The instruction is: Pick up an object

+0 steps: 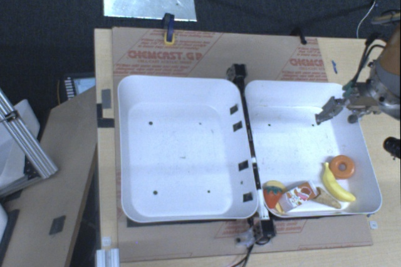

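- The gripper (328, 110) hangs over the right bin (294, 134), toward its 2 o'clock corner, with the arm (382, 81) coming in from 3 o'clock.
- Whether its fingers are spread or pressed together I cannot tell; nothing shows between them.
- The objects sit bunched along the right bin's 5 to 6 o'clock edge, well apart from the gripper.
- A banana (335, 183) lies at a slant, with an orange ring (342, 166) just beside its upper end at 1 o'clock.
- A red-and-white packet (297, 196) lies at the banana's 9 o'clock, with a tan piece (324, 198) between them, too small to name.
- An orange-and-yellow round thing (273, 192) rests at the packet's 9 o'clock, touching it, by the bin's wall.
- The left bin (182, 146) sits at 9 o'clock of the right one, the two side by side.
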Motion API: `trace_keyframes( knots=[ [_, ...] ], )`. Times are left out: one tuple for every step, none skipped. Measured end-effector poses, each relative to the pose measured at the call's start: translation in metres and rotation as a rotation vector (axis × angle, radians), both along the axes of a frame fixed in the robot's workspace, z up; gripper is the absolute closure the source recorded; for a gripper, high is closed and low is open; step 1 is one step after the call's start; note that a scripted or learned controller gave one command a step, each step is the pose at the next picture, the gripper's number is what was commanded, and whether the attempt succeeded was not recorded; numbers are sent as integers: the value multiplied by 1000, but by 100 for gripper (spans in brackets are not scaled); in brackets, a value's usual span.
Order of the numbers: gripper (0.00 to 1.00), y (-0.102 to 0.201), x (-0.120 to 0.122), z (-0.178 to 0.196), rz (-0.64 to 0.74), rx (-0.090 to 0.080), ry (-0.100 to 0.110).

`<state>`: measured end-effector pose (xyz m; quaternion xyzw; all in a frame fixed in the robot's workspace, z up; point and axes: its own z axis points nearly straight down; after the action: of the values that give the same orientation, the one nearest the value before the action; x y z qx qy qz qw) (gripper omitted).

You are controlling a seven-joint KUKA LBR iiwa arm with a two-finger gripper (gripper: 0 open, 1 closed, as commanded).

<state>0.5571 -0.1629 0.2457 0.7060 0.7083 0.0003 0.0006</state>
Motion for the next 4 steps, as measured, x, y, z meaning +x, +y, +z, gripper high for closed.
trace_keyframes(
  knots=[
    [0, 40, -45, 177, 5, -2, -21],
    [0, 85, -71, 255, 6, 0, -11],
    [0, 140, -70, 292, 7, 1, -6],
    [0, 196, -71, 289, 7, 2, -2]
  ],
)
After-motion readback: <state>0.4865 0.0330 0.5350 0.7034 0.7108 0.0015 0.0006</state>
